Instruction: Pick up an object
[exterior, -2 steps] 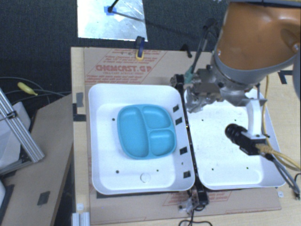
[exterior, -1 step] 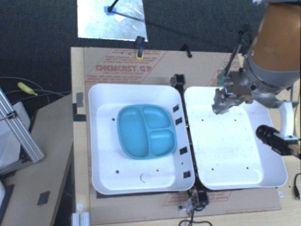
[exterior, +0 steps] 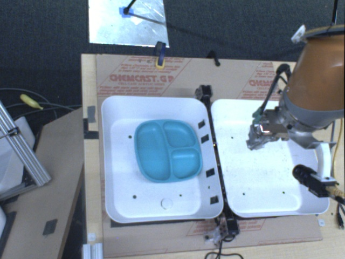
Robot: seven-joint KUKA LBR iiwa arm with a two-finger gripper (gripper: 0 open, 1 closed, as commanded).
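1. Pincer [exterior: 257, 142] hangs over the right bin [exterior: 280, 201], nearer that bin's far-left corner than its middle; whether it stands wide or narrow cannot be told from this slant, and nothing can be seen held in it.
2. Bench board [exterior: 161, 72], brown with red lettering, carries both bins side by side and takes up most of the view.
3. Arm [exterior: 321, 74], its orange band uppermost, reaches in from the right edge and covers the right bin's far-right corner.
4. Left bin [exterior: 116, 198], white and shallow, lies on the board's left half, its right wall just beside the right bin's left wall.
5. Right bin, also white, has a speckled floor; the pincer sits above its far-left part.
6. Blue divided plate [exterior: 167, 150], the task's thing, lies flat about the middle of the left bin, a little towards the right wall. Its big compartment is on the left, two smaller ones on the right.
7. Plate and pincer are well apart: the plate lies to the pincer's left, in the other bin, with the two adjoining bin walls between them.
8. Black clips [exterior: 205, 139] run along the seam between the bins.
9. Small yellow-and-blue clamp [exterior: 160, 55] sits at the board's far edge.
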